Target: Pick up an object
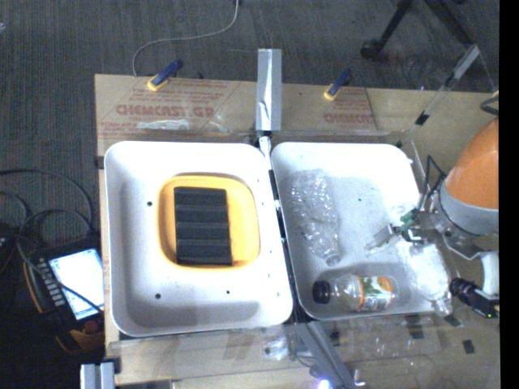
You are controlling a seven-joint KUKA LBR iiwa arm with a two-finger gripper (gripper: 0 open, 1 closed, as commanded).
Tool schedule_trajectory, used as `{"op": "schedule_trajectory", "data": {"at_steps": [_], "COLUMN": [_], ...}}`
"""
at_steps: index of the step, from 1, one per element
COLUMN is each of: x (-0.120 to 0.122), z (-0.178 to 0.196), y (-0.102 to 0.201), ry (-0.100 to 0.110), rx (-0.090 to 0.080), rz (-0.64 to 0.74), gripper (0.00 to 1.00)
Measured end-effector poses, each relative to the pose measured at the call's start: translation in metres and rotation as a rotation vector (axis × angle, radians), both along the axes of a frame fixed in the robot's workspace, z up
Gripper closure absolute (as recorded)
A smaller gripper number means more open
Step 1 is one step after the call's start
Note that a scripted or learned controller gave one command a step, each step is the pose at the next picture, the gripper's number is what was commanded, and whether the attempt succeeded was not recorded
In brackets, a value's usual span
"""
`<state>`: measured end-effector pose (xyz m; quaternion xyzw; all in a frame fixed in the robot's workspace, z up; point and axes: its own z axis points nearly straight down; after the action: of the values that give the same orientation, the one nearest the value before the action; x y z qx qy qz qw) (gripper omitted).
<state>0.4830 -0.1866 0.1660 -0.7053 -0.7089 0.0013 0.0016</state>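
My gripper point(397, 232) hangs over the right bin point(357, 156); I cannot tell its state. A bottle point(357, 292) lies below it, a crumpled clear one point(315, 209) to its left.

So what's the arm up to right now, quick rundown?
End effector low over right white bin, nothing seen gripped. Crumpled clear plastic bottle and dark-capped labelled bottle lie there. Yellow tray with black insert in left bin.

Dark grey carpet floor point(97, 23) with a chair base point(413, 10) behind
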Motion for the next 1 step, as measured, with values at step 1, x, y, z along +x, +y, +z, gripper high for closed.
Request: {"op": "schedule_trajectory", "data": {"at_steps": [1], "x": [-0.0001], "z": [-0.0482], "y": [-0.0266], "ry": [0.001], "rx": [0.001], "rz": [-0.129], "gripper": [0.00]}}
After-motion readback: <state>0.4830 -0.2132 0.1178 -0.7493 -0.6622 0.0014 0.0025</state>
